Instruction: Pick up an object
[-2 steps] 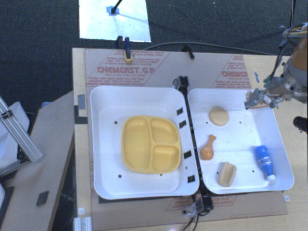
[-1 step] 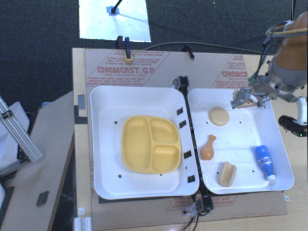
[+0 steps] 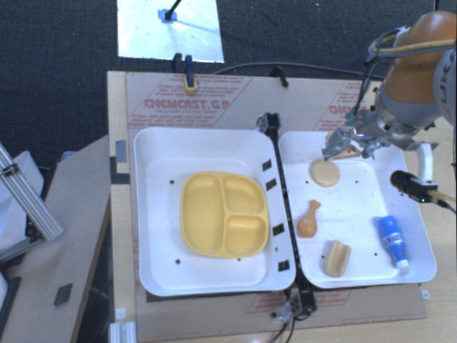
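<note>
Objects lie in the right bin: a round tan disc near its far left corner, an orange drumstick-shaped toy nearer the middle, a tan bread-like block by the near wall, and a blue bottle with a white cap toward the right side. All four rest apart from one another. The end effector hangs at the bin's far edge, just beyond the disc; whether it is apart or together I cannot tell, and nothing shows clamped in it. In the left bin sits a yellow divided tray. Both bins rest on the surface.
</note>
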`<move>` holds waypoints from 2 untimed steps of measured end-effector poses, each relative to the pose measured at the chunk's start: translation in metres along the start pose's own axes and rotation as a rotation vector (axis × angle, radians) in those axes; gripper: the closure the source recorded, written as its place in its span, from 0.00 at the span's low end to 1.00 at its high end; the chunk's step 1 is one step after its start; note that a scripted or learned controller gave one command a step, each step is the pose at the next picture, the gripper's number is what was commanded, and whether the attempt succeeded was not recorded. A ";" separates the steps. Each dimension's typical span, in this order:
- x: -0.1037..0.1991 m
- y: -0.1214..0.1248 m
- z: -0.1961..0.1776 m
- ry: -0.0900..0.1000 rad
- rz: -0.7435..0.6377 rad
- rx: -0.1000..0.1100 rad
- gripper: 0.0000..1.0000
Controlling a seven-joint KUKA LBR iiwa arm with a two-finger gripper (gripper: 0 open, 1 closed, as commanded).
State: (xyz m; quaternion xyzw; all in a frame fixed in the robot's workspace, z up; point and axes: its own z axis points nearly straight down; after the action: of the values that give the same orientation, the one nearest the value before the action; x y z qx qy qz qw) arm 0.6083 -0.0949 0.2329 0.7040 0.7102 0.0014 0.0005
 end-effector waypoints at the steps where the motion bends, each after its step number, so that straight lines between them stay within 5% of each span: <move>1: 0.062 -0.012 0.006 0.001 -0.001 0.003 1.00; 2: 0.119 -0.031 0.011 0.000 0.000 0.004 1.00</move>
State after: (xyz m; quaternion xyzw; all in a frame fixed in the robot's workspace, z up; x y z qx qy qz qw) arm 0.5764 0.0238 0.2216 0.7038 0.7104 0.0003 -0.0009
